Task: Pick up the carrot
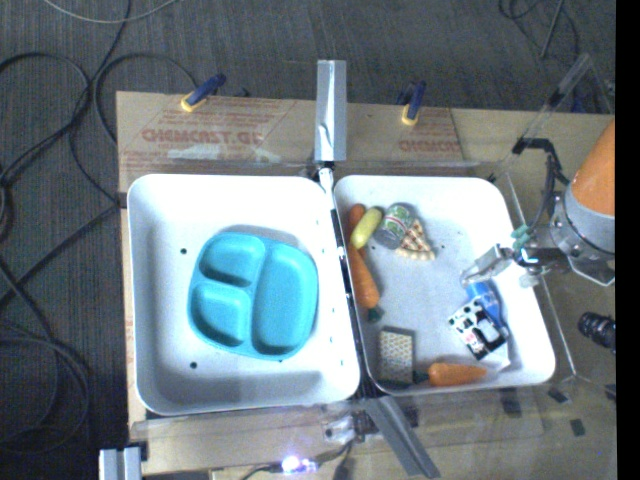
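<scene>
Two carrots lie in the right bin point(455, 193). A long orange carrot point(362, 270) runs along the bin's left wall, its green end toward the front. A shorter carrot point(456, 373) rests against the front wall. My gripper point(487, 265) hangs over the right side of this bin, just above a blue, black and white packet point(481, 324). It sits well to the right of the long carrot and up from the short one, touching neither.
A yellow banana-like piece point(365, 228), a small can point(399, 215) and a pizza slice point(416, 242) crowd the back left of the right bin. A grey mesh block point(396, 352) stands near the front. A blue divided plate point(256, 293) lies in the left bin point(150, 268).
</scene>
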Controlling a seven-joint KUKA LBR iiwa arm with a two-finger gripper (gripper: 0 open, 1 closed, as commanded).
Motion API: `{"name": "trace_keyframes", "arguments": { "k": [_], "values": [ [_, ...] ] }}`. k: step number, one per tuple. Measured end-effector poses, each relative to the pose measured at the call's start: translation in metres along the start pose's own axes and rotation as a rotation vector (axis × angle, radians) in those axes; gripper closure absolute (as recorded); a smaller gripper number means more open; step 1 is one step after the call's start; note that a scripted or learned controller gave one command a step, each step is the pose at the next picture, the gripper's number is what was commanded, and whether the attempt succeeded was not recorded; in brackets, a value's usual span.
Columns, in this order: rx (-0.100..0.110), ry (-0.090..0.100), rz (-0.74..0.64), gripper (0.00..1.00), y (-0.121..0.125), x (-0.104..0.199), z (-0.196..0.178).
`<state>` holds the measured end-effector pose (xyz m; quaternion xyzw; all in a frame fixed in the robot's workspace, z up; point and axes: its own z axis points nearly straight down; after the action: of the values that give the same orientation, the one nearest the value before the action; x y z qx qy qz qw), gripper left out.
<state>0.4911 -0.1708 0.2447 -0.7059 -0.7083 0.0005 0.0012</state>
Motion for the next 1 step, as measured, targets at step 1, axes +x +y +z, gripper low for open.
{"name": "trace_keyframes", "arguments": {
  "k": [1],
  "values": [
    [-0.005,0.000,-0.367,0.00,-0.0055,0.0701,0.1404]
  ]
}}
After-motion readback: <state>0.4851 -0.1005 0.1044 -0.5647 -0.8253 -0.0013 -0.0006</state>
